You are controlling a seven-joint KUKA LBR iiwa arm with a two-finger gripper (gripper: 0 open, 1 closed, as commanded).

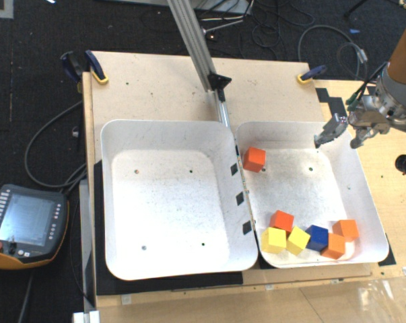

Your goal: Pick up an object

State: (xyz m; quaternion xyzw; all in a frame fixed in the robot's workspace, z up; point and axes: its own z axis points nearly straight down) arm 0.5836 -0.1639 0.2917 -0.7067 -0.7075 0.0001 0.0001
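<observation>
We see the gripper spread, holding nothing, above the right white plastic bin, far corner; small orange cube sits isolated, likely easiest pick.

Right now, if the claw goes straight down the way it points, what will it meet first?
Probably the far right rim of the right bin, or the bare floor just inside it. The claw hangs above that corner with its fingers spread. The lone orange cube lies well off to the side. Depth is uncertain from this slanted view.
</observation>
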